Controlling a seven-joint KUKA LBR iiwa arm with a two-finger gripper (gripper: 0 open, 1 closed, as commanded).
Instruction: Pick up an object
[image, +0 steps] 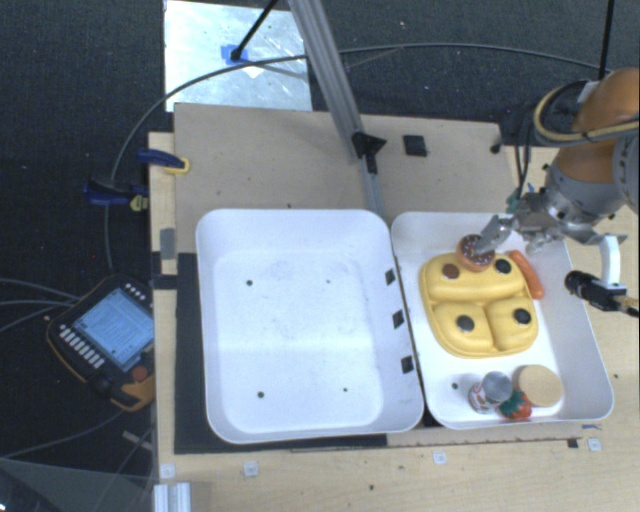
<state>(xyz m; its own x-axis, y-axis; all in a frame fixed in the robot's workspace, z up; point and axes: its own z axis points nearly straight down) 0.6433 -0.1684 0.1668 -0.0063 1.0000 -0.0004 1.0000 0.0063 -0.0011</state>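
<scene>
I start at the left bin (290, 320), which offers me nothing to grasp, so my attention goes to the right bin (575, 340). There a yellow moulded block (480, 305) with dark spots lies in the middle, its long axis running roughly 12 to 6 o'clock. At its 12 o'clock end sits a small brown round piece (474, 250), and just at 3 o'clock of that lies an orange carrot-like piece (527, 274), its long axis pointing from 11 toward 5 o'clock. Near the bin's 6 o'clock edge I see a small can (490, 390) touching a tan disc (540, 385).

The hand (492, 238) comes in from 2 o'clock and hangs right over the brown round piece, seemingly touching it. I cannot tell whether its fingers are spread or pressed together. I judge the round piece the likeliest target: it lies directly under the fingertips, at about 7 o'clock of them.
</scene>
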